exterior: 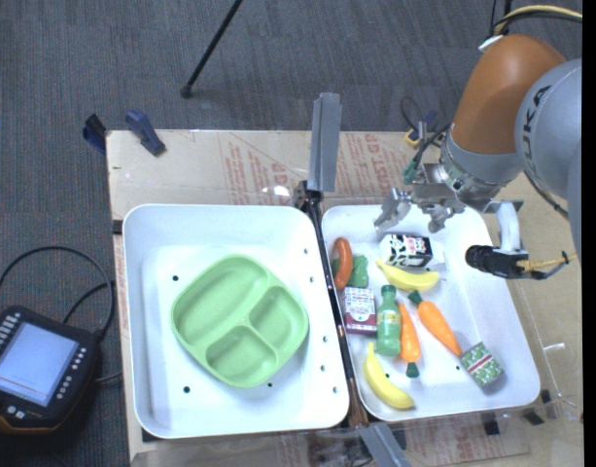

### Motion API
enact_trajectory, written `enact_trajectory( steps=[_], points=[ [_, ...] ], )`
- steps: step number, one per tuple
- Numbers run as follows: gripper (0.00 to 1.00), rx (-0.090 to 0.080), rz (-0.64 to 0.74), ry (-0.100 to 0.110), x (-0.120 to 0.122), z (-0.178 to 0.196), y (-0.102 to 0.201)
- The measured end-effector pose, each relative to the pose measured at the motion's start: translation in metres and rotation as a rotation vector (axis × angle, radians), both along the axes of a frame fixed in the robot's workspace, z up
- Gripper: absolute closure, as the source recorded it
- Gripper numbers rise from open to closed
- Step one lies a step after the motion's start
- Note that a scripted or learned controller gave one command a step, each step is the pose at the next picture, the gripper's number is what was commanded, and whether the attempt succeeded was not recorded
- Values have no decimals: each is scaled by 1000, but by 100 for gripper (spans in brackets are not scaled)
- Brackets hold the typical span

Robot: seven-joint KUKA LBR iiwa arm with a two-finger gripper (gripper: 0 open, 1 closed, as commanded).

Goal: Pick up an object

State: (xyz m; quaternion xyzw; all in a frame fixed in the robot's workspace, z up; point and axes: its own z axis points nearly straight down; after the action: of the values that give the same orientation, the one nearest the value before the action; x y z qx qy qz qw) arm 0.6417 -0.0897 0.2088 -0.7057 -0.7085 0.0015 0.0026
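Two white bins sit side by side, the left bin [142, 261] holding one green divided plate [240, 320]. The right bin [516, 329] holds two bananas, one far [408, 277] and one near [385, 381], two carrots [438, 326] [409, 334], one green bottle [388, 320], one red sausage [342, 261], one black-and-white carton [410, 250], one small red-labelled box [360, 310] and one red-and-green can [481, 364]. Outside the bins there are two blue clamps at the bench's far left corner [144, 131] [94, 130] and one handheld control pad [30, 366] on the floor to the left.
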Motion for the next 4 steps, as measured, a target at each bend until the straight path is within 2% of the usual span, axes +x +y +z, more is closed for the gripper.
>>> enact_trajectory(
  steps=[1,2,3,4],
  points=[
    [100,2,1,3,0,8,0],
    [0,2,1,3,0,8,0],
    [0,0,-60,0,-55,-37,-30],
    [0,1,-75,2,-122,-82,-10]
  ],
)
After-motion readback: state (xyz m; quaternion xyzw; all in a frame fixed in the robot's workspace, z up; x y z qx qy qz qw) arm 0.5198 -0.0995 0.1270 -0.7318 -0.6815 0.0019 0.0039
